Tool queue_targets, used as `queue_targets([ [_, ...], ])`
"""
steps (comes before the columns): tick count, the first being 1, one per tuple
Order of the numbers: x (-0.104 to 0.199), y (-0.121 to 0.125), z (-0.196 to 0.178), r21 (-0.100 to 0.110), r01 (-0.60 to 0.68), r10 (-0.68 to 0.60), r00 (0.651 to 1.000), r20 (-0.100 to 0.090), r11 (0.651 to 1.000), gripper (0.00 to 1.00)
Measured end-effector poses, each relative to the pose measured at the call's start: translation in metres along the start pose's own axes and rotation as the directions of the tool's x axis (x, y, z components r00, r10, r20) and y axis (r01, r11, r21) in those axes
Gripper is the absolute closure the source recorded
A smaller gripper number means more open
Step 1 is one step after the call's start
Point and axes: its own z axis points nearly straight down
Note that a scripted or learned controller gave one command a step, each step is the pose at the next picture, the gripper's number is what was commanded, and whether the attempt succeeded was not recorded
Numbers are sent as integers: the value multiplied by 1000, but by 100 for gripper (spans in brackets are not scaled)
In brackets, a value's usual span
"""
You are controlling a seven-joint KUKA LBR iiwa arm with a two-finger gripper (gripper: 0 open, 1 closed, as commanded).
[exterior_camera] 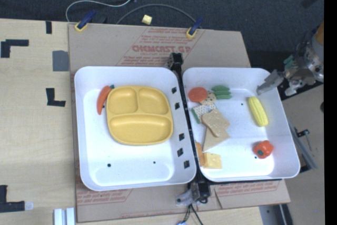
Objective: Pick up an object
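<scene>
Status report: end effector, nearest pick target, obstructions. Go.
End effector over right bin's upper right rim, carrying nothing. Yellow toy corn cob just below it, untouched. Nothing between them.

Left of the gripper (267,85), the white bins (89,166) looked smooth plastic; the yellow tray (140,115) glossy, on matt cardboard (158,47).

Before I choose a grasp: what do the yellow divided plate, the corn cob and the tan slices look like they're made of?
Yellow divided plate: probably moulded plastic, smooth with a soft sheen and rounded compartment ridges.
Corn cob: likely toy plastic, uniformly bright yellow; too small to show its surface texture.
Tan slices: flat, matte, with straight cut edges; could be foam, wood or plastic toy bread, the view can't settle which.
</scene>
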Motion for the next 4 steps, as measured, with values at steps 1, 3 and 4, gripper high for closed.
queue_targets([
  [1, 23, 71, 148, 1, 5, -5, 1000, -1, 1000, 0],
  [3, 124, 70, 185, 1, 1, -1, 1000, 0, 1000, 0],
  [4, 122, 98, 183, 7, 2, -2, 1000, 4, 1000, 0],
])
